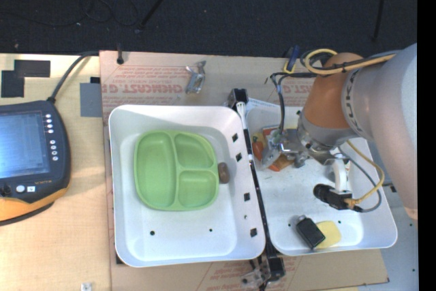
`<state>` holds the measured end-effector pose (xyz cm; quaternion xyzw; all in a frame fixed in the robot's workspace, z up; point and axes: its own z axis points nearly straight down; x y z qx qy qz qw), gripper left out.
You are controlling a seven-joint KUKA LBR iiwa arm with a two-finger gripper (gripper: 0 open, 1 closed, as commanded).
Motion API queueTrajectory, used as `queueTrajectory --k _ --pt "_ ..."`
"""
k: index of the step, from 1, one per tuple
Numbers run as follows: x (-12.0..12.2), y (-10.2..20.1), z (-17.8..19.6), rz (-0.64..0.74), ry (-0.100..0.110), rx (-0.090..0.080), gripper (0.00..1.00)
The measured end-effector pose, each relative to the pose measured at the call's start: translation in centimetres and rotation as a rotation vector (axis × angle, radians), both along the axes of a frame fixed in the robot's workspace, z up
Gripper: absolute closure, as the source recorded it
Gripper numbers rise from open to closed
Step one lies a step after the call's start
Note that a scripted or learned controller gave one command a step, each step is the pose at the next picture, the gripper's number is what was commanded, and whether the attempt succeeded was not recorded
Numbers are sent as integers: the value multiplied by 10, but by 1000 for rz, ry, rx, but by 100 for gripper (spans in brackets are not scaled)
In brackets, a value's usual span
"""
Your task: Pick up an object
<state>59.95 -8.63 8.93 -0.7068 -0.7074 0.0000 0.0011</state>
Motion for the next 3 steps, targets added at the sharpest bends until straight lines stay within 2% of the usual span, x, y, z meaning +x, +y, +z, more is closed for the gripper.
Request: queueTrajectory --k 1,2,3 --pt "43 4 -1 1 -1 -1 0" --pt "14 3 0 -2 -4 -2 0" --pt "30 3 -1 1 0 0 0"
